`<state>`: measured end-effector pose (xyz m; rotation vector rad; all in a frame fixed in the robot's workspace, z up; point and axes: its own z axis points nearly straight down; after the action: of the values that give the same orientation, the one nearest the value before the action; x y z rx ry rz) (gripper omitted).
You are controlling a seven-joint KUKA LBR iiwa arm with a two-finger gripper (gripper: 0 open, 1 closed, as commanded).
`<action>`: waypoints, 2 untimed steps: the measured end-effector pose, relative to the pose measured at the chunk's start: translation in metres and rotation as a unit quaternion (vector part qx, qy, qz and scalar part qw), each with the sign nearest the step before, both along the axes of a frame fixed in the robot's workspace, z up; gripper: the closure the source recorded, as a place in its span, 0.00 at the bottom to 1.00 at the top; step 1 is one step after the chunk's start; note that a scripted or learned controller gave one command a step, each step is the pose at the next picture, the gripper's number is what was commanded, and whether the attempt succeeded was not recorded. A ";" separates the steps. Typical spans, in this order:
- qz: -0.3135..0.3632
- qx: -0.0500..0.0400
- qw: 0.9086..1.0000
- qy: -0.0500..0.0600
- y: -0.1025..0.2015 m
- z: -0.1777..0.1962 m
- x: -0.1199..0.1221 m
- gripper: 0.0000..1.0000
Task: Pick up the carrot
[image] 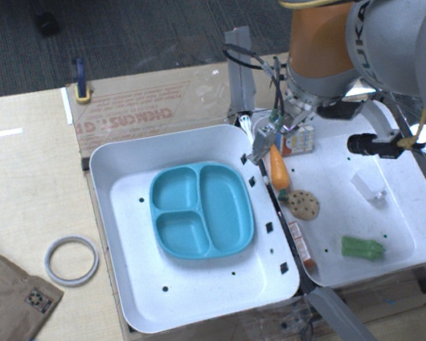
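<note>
Two white bins, one arm hanging over the carrot at the right bin's left wall.

Largest first: the grey arm (383,21) reaches in from the right and bends down over the far-left corner of the right bin (407,250), likely because the carrot (278,168) lies there, tight along the wall between the bins. Its gripper (267,144) hangs at the carrot's far end; whether the pincer is wide, narrow or closed on anything I cannot tell. The left bin (128,246) bears a blue divided plate (202,210), well apart from the work. Near the carrot sits a cookie (304,204), just beside its near tip, so a sloppy descent could nudge it. A green block (363,247) lies nearer still.
</note>
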<state>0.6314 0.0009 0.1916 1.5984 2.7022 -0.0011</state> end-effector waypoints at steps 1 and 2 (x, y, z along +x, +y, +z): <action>0.106 0.000 0.994 -0.001 -0.001 0.001 0.028 0.00; 0.266 0.000 0.964 0.000 -0.012 0.000 -0.035 0.00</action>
<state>0.5965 -0.0106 0.1921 0.8221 3.0308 0.0002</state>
